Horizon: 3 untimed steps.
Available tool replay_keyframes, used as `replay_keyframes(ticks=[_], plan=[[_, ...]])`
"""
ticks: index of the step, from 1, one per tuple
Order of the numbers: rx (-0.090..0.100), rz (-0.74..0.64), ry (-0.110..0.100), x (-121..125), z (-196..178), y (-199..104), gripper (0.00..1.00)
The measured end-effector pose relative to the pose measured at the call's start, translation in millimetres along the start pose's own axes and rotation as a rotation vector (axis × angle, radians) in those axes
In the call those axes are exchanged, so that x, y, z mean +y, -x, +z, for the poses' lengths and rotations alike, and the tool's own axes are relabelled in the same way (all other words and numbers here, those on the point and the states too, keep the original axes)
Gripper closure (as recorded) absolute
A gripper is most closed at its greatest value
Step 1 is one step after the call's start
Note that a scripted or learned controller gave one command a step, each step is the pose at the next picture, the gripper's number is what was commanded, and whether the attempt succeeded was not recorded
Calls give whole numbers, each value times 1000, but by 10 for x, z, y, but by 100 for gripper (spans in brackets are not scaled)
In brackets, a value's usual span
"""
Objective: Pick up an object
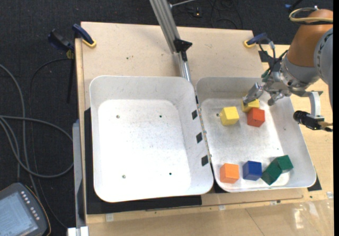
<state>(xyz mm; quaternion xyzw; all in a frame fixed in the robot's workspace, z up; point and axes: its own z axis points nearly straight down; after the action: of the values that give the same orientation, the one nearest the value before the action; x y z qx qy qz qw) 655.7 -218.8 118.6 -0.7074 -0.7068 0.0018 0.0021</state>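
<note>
A: Where do we stand with the pick?

B: We see the two-finger gripper (pixel 258 97) low over the right-hand shallow white bin (pixel 296 147), at a small yellow block (pixel 251 105) beside the red cube (pixel 256 116). Whether its fingers are closed, we cannot tell.

A: So nothing is lifted yet?

B: We judge not; the grasp and lift remain.

Hand (pixel 256 95) over blocks (pixel 230 115)
</note>
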Motion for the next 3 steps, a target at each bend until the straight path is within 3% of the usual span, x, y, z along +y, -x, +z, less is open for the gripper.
replay_keyframes(ticks=[1,3], plan=[[-2,-2,8,21,-145,2,100],[-2,-2,10,10,-840,-39,100]])
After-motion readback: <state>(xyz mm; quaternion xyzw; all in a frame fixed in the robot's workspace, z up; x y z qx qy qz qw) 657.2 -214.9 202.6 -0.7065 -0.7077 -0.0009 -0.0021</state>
